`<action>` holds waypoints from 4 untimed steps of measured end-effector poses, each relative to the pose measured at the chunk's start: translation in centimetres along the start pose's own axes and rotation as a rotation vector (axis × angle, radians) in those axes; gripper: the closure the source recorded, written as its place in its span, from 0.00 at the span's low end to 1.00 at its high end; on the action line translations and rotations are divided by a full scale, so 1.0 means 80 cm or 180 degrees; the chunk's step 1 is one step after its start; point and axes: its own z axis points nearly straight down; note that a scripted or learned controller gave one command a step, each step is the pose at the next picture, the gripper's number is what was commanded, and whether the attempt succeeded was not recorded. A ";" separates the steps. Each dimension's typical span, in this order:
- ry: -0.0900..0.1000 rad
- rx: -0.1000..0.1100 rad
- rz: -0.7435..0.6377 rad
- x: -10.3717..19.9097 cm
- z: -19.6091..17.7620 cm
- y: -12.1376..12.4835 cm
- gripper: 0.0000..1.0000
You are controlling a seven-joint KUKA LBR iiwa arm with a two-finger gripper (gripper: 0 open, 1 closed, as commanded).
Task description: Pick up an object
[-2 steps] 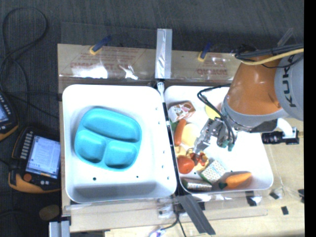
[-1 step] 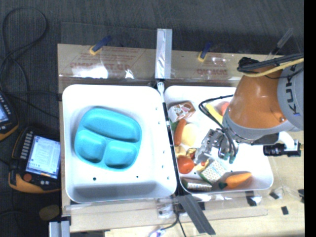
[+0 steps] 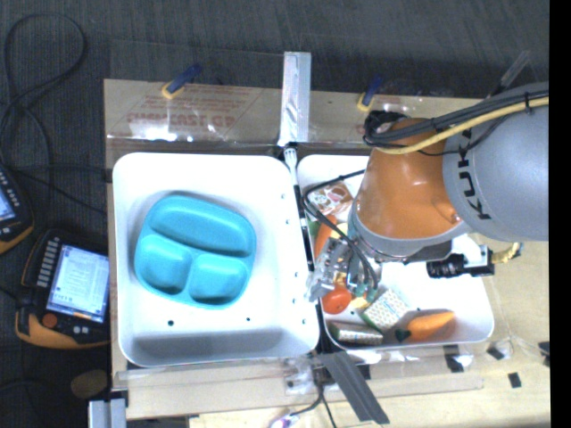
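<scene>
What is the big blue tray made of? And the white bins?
The blue tray looks like moulded plastic, smooth with a soft sheen: rounded edges and three dished compartments in one even colour. The left white bin and the right white bin also look like plastic, glossy, with rounded corners and light glare on their walls. Painted metal can't be ruled out from here.

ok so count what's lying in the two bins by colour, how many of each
Blue: 1, the divided tray in the left bin
Orange: 1, the carrot-shaped piece in the right bin
Red-orange: 1, the round piece
White speckled: 1, the block
Printed packet: 1
Dark stick: 1
Total: 6 that can be told apart; the arm hides more of the right bin.
</scene>
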 end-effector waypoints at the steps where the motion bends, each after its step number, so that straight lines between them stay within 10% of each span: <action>1: -0.0003 0.0001 0.0330 -0.010 -0.027 0.055 1.00; 2: -0.0005 0.0003 0.0327 -0.010 -0.037 0.056 1.00; 4: 0.0002 0.0020 0.2958 0.021 0.041 0.149 1.00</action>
